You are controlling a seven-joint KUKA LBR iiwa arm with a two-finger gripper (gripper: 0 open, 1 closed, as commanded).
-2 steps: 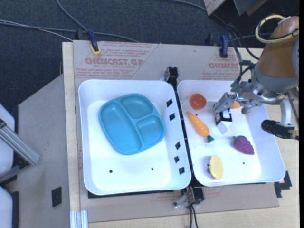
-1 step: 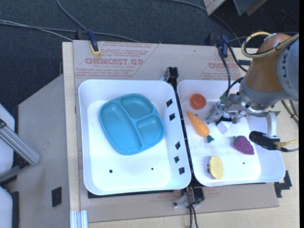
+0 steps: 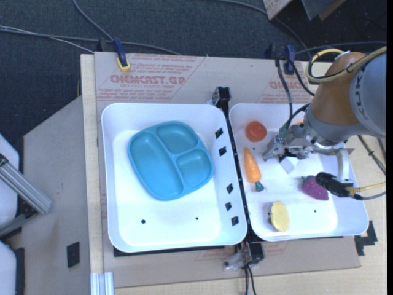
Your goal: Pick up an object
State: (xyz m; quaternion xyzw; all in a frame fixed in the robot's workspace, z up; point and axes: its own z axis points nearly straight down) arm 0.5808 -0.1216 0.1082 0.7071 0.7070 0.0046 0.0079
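My gripper (image 3: 287, 153), its grip state impossible to tell, hovers just right of the toy carrot (image 3: 252, 166), whose long axis runs down the right bin (image 3: 350, 223).

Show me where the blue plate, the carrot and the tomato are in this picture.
blue plate (image 3: 171, 160): camera view, on the ridge where its three sections meet.
carrot (image 3: 251, 166): camera view, on the middle of its orange body.
tomato (image 3: 256, 130): camera view, on the centre of its round top.

A blue divided plate (image 3: 171, 159) lay in the left bin (image 3: 116, 183). In the right bin (image 3: 350, 223), the gripper (image 3: 287, 153) hovered beside a carrot (image 3: 252, 165), tomato (image 3: 256, 130) behind, potato (image 3: 279, 216) and purple piece (image 3: 315, 188) nearer.
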